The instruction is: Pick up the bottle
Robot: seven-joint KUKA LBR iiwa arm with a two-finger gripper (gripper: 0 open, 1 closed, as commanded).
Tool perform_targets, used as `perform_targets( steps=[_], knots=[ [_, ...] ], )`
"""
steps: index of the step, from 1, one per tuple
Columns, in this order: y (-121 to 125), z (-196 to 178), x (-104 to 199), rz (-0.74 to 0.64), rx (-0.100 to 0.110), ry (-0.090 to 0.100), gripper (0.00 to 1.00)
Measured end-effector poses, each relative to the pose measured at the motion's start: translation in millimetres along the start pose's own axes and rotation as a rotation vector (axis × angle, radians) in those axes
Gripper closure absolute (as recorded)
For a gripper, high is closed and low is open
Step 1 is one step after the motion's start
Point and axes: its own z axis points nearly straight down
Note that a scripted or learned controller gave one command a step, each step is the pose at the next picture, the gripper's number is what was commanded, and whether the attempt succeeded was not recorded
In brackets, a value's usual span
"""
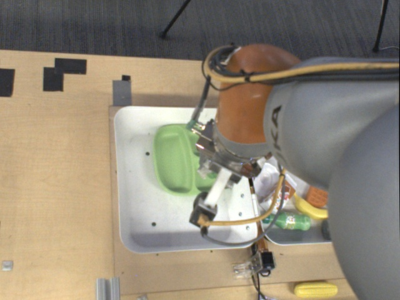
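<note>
1. The arm (325, 124) comes in from the right and bends down over the left bin (134, 167), its orange band above the bin's right half.
2. The gripper (211, 158) hangs at the right edge of a green dish (175, 158), which lies in the middle of that bin. Whether the gripper is open or closed I cannot tell, because the wrist sits right over it.
3. Nothing can be seen held in it.
4. The bottle (292, 221) is in the right bin (297, 240), at its near left corner, just beside the wall between the bins and well apart from the gripper.
5. It is green and lies flat on its side, its long axis running roughly left to right across the view.
6. Its narrower end seems to point left, toward the other bin (a yellow cable crosses that end, so I would not swear to it).
7. A yellow thing (310, 209) lies just behind the bottle, close against it, with an orange piece (317, 197) beyond that and crumpled white stuff (269, 179) to their left.
8. On the bench (56, 186) in front of the right bin lies a small yellow piece (315, 288).
</note>
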Motion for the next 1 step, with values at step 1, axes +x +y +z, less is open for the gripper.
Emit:
perform_targets(
  steps=[1],
  knots=[
    [0.3,-10.3,0.6,-0.004,0.001,0.001,1.00]
  ],
)
